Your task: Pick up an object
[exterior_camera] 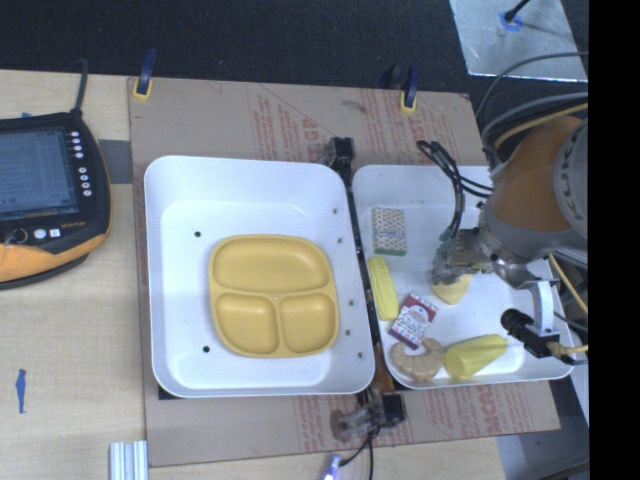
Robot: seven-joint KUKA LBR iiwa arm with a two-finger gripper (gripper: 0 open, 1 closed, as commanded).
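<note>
Gripper (452,268) low in right bin (425,183), finger state unreadable.
Cardboard-covered bench (250,118); teach pendant (45,198) at 9 o'clock, dark floor (250,13) at 12.

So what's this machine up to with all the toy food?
The robot arm reaches from the right into the right bin, its gripper low over a pale yellow piece. Nearby lie a corn cob, a red packet, a round cookie and a yellow banana-like piece. The left bin holds a yellow divided plate.
</note>
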